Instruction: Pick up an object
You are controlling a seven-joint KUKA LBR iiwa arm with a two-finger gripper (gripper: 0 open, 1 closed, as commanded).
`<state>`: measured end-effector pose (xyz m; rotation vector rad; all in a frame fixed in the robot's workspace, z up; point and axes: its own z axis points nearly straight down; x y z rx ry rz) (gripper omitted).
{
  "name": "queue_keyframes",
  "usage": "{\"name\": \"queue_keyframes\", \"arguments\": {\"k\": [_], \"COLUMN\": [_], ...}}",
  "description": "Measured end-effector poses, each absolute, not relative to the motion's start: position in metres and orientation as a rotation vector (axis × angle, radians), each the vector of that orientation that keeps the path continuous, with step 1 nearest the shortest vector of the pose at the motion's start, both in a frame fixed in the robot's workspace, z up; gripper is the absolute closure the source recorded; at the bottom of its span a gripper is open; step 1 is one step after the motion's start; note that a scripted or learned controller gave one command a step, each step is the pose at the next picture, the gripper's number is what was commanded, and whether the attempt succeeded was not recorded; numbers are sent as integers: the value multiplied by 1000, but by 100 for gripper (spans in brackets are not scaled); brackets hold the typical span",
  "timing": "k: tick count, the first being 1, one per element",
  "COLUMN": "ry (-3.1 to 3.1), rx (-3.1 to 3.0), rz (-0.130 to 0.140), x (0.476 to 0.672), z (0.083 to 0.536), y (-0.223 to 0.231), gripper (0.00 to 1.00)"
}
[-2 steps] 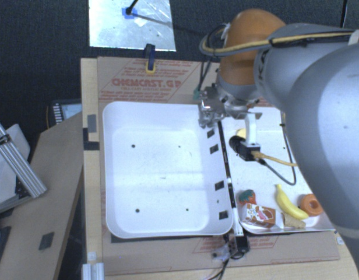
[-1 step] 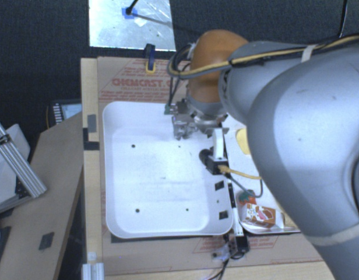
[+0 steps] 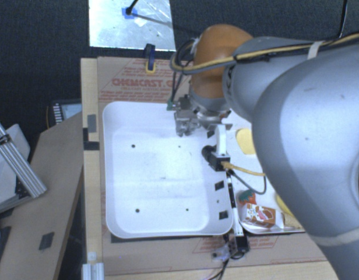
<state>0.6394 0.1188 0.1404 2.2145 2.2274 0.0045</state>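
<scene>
The grey arm (image 3: 296, 127) reached in over the right bin (image 3: 267, 229), hiding most of it. Left of that bin sat the left bin (image 3: 150, 179), on the tabletop (image 3: 63, 168). The pincer (image 3: 185, 126) hung over the left bin's far edge; its opening could not be told. An orange-and-white packet (image 3: 260, 213) and a yellow object (image 3: 245, 140) lay in the right bin.

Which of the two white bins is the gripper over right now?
The left bin, the one in full view with small dark dots on its floor. The gripper hangs over its far right corner. The right bin lies mostly under the arm and holds a yellow item.
</scene>
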Motion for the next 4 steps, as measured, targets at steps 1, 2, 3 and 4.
{"name": "queue_keyframes", "arguments": {"k": [1, 2, 3, 4], "ry": [2234, 2226, 2215, 2226], "rx": [2211, 2218, 2218, 2213], "rz": [4, 2, 19, 5], "x": [610, 611, 590, 589], "z": [170, 169, 305, 307], "y": [190, 186, 161, 163], "gripper": [100, 0, 0, 100]}}
